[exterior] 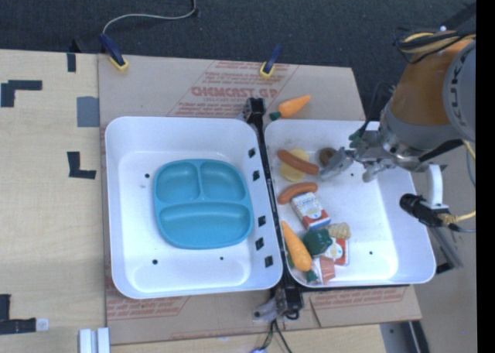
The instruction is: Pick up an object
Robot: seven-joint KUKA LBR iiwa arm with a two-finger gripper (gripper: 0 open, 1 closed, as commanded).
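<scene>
Claw (349, 159) sits over the upper middle of the right bin (402, 262), arm coming in from the right edge. Fingers are spread apart, nothing between them that I can make out.

A small brownish round item (328, 155) is right at the tip of the left-pointing finger, touching or just beside it; can't tell which.

Objects in the right bin, all to the claw's left or lower left:
- sausage (298, 162) lying aslant just left of the brownish item, near the claw
- yellow piece (292, 174) tucked under that sausage
- second sausage (297, 191) just below, nearer the divider
- small white carton with a red label (309, 208) below that
- orange carrot (295, 245) along the bin's left wall, well apart from the claw
- dark green item (317, 241) beside the carrot
- red-and-white packet (332, 252) at the lower edge of the cluster

Another carrot (294, 104) lies outside the bins on the cardboard, above the right bin's top left corner.

Left bin (128, 150) carries a blue divided plate (204, 203), flat, roughly centred.

Bench (46, 189) is pale wood with black tape marks.
</scene>
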